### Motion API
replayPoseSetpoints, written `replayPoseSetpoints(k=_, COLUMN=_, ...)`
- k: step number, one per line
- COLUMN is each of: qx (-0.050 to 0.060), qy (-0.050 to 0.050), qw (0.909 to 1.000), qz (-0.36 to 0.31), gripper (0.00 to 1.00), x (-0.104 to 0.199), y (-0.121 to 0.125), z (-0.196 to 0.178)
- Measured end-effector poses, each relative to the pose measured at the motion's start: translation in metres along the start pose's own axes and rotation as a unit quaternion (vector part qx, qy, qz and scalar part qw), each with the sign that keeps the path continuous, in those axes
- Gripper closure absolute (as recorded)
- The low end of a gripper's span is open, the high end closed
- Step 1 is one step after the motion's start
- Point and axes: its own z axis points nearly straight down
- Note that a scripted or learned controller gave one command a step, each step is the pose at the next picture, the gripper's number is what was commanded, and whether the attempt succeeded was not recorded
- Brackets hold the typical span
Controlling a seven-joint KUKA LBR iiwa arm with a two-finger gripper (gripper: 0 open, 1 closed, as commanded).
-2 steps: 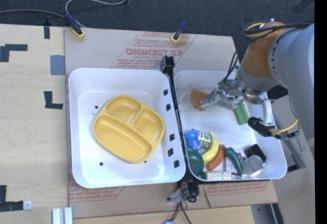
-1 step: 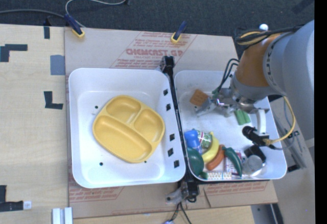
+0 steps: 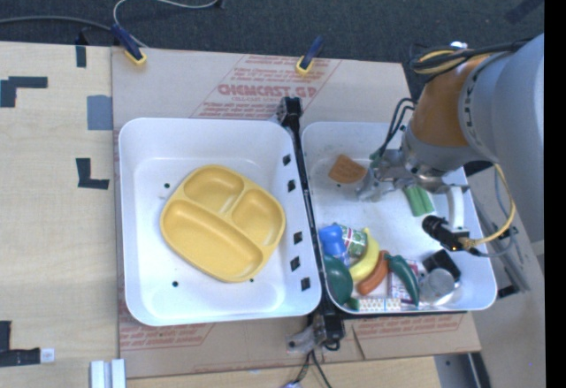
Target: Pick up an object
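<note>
Cardboard-covered bench [image 3: 265, 86] with two white bins side by side, arm working in the right one.

Left bin [image 3: 141, 227] holds a yellow divided plate [image 3: 223, 222]. Right bin [image 3: 323, 143] holds a brown bread-like piece [image 3: 346, 170] at its far left; blue cup [image 3: 330, 239], banana [image 3: 365, 259], other toy foods heaped near. Gripper [image 3: 376, 185] low in the bin, just right of the brown piece; finger opening and any hold cannot be determined.

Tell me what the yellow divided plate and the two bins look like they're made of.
Yellow divided plate: likely molded plastic, matte, with smooth rounded compartment ridges. Left bin and right bin: probably thin white plastic, slightly glossy, with rounded corners and soft reflections.
</note>
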Motion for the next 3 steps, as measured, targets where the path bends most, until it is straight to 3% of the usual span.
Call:
replayPoseSetpoints(k=1, qx=0.002, qy=0.002, qw=1.0000, qz=-0.001, gripper=1.00, x=0.046, y=-0.041, z=-0.089)
replayPoseSetpoints(k=2, qx=0.002, qy=0.002, qw=1.0000, qz=0.000, gripper=0.00, x=0.046, y=-0.041, z=-0.089)
replayPoseSetpoints(k=3, qx=0.000, qy=0.001, qw=1.0000, qz=0.000, gripper=0.00, x=0.023, y=-0.007, z=0.010)
